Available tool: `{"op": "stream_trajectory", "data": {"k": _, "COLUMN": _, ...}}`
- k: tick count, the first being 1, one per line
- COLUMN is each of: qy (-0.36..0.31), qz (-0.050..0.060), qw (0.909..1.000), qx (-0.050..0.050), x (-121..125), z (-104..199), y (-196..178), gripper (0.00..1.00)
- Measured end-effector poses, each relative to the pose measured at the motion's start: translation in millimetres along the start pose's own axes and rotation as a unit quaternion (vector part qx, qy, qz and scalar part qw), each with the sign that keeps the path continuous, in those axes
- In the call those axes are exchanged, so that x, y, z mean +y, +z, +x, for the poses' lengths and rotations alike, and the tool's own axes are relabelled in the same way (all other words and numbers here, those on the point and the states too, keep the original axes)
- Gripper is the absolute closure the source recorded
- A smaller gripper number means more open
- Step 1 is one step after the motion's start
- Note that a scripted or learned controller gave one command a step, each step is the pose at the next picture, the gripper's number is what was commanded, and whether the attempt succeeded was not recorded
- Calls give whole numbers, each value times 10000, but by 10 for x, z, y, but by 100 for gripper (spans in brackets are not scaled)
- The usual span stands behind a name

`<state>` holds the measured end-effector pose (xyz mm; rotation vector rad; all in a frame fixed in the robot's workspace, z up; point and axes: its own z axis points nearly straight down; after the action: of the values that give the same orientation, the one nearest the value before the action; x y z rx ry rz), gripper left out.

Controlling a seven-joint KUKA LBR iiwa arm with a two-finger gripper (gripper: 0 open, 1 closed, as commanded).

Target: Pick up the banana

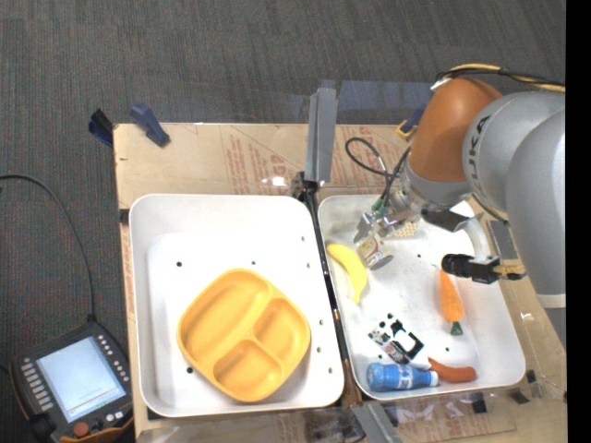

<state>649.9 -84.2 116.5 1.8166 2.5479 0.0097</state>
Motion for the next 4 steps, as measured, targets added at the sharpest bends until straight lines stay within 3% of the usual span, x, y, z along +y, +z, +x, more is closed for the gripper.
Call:
{"op": "stream_trajectory", "data": {"k": 1, "qy": -2142, "qz": -48, "qw": 9768, "qx": -23, "x": -629, "z": -87, "y": 155, "gripper": 100}}
{"op": "stream_trajectory", "data": {"k": 2, "qy": -2141, "qz": 51, "qw": 9768, "qx": 52, "x": -701, "z": -57, "y": 281, "gripper": 0}}
{"op": "stream_trajectory", "data": {"k": 3, "qy": 445, "qz": 74, "qw": 9990, "qx": 40, "x": -535, "z": 187, "y": 292, "gripper": 0}}
{"op": "stream_trajectory", "data": {"k": 4, "qy": 56, "qz": 61, "qw": 10000, "qx": 35, "x": -51, "z": 28, "y": 286, "gripper": 0}}
